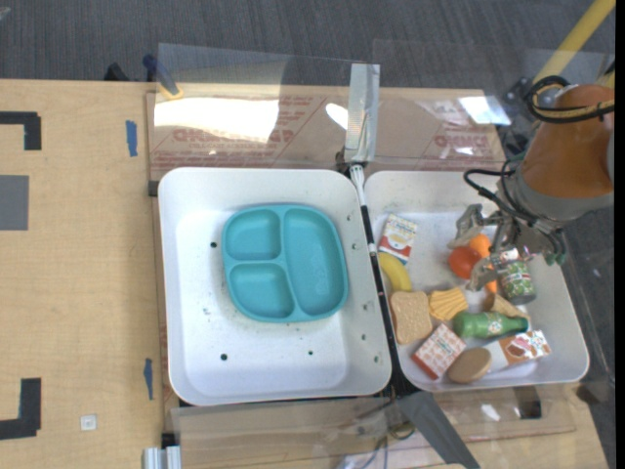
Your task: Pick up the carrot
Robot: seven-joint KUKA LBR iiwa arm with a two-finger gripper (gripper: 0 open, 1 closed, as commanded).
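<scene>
The carrot is a small orange piece lying in the right bin, near its upper middle. My gripper hangs low over the right bin, right at the carrot, with its metal parts just above and to the right of it. The grey wrist with the orange band reaches in from the right and covers the bin's upper right corner. Whether the carrot is gripped does not show from this angle.
Around the carrot lie a green can, a banana, a white and red carton, a bread slice, a green bottle and several more toy foods. A teal divided plate lies in the left bin.
</scene>
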